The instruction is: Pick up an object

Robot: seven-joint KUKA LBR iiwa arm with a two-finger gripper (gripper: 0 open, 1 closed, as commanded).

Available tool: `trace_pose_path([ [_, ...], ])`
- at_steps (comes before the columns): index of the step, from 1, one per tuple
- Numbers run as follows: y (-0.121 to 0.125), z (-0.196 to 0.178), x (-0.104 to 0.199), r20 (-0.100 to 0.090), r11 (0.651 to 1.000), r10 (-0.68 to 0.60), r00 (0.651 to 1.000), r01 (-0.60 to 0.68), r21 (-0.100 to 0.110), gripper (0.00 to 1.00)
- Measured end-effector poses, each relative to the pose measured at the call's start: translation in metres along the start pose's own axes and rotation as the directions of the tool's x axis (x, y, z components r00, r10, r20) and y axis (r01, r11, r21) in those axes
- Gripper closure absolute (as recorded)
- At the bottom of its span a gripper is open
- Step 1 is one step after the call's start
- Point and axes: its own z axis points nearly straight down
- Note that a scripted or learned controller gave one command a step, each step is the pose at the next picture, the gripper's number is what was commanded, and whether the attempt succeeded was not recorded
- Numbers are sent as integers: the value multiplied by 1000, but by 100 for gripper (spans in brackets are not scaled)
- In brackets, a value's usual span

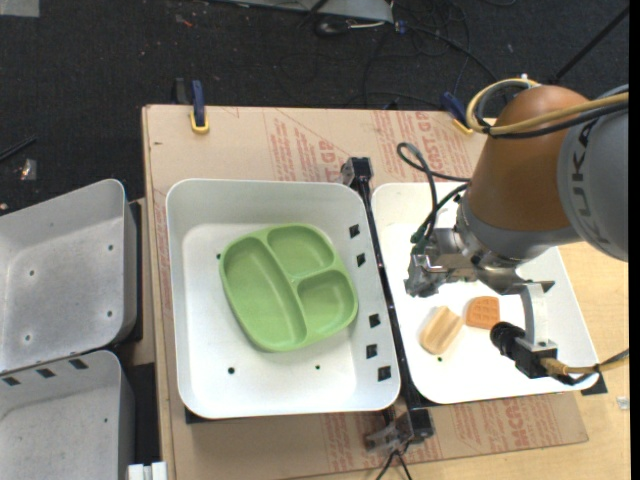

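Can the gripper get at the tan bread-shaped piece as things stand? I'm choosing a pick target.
Probably yes: the gripper hangs just above the tan piece in the right bin, with nothing lying on it.

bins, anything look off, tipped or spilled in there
Nothing stands out. The green divided plate lies flat, turned at a slant, in the left bin. A tan piece and an orange piece lie side by side in the right bin.

Looks like a robotics lab to us: we see a cardboard-covered tabletop (pixel 260 133) held by clamps (pixel 198 108), two white bins (pixel 190 268), loose cables (pixel 420 8) across dark carpet (pixel 80 68), and an industrial arm (pixel 540 158) reaching in.
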Motion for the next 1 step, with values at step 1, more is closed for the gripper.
trace_pose_path([
  [1, -7, -2, 48, 0, 1000, 0, 1000, 0, 0, 100],
])
